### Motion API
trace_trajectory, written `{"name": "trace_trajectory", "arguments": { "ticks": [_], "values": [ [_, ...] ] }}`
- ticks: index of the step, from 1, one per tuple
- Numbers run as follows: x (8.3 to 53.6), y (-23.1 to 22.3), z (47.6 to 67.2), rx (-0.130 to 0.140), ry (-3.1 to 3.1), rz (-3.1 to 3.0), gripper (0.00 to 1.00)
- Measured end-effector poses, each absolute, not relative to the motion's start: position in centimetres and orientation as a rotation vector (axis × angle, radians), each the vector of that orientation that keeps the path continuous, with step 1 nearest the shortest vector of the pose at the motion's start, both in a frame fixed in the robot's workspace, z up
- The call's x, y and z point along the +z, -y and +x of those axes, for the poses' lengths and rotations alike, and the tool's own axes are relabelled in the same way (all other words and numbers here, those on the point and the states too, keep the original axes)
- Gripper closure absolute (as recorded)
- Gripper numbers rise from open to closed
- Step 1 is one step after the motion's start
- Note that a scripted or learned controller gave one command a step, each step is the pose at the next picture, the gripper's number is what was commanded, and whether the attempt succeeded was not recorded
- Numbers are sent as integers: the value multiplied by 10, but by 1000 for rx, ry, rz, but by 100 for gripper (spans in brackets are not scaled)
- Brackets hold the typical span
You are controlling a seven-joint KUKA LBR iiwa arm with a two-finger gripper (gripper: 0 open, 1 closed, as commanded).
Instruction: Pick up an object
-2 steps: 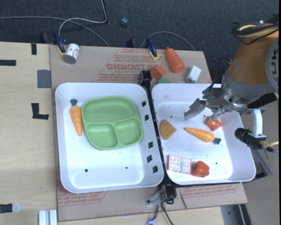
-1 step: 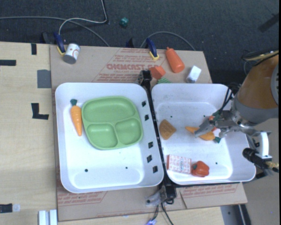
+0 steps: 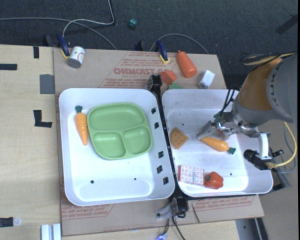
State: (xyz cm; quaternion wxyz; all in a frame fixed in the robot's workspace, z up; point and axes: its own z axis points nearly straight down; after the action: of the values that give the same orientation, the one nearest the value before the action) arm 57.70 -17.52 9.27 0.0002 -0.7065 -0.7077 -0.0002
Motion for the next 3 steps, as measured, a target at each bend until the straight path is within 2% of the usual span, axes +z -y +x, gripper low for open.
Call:
{"name": "trace_trajectory", "arguments": {
  "ticks": [1, 2, 3],
  "values": [
    [126, 196, 625, -1, 2225, -2219, 0],
    [131, 224, 567, 4, 2221, -2222, 0],
    [87, 194, 644, -6, 2229, -2222, 0]
  ]
}}
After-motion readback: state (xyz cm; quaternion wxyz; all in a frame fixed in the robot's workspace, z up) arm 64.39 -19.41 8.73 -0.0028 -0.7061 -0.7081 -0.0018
